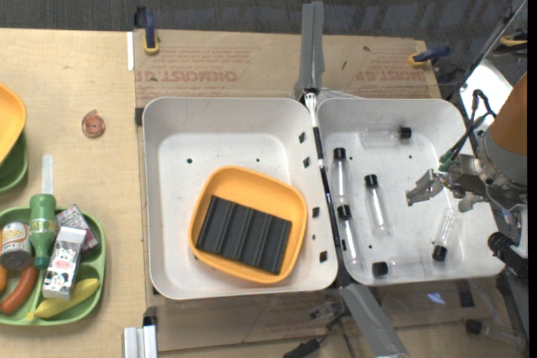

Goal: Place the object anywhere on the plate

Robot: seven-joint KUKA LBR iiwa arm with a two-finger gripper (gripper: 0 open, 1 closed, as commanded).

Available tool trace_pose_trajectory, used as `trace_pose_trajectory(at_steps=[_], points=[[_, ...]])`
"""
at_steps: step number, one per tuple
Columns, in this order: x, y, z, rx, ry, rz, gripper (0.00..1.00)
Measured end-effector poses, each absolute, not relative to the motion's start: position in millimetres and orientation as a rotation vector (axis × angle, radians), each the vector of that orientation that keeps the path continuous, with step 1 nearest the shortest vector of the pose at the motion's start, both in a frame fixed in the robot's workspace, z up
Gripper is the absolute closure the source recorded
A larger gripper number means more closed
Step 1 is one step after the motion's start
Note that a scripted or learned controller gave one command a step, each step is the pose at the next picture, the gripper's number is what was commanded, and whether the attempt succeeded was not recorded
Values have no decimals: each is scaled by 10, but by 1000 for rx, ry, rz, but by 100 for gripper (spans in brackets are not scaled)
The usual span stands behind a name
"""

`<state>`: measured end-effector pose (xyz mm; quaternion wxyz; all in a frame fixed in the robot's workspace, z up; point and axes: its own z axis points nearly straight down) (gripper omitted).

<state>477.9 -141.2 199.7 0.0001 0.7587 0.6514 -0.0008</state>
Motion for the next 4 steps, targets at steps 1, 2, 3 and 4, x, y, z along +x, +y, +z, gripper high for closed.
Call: trace_pose_trajectory(at_steps=[1, 2, 3, 4], points=[[4860, -1935, 2268, 2240, 2202, -3, 0], [4896, -2159, 2309, 2302, 2137, -4, 0], [4780, -2032, 2475, 2351, 2083, -3, 0], [4783, -1915, 2433, 2412, 2014, -2, 0]])
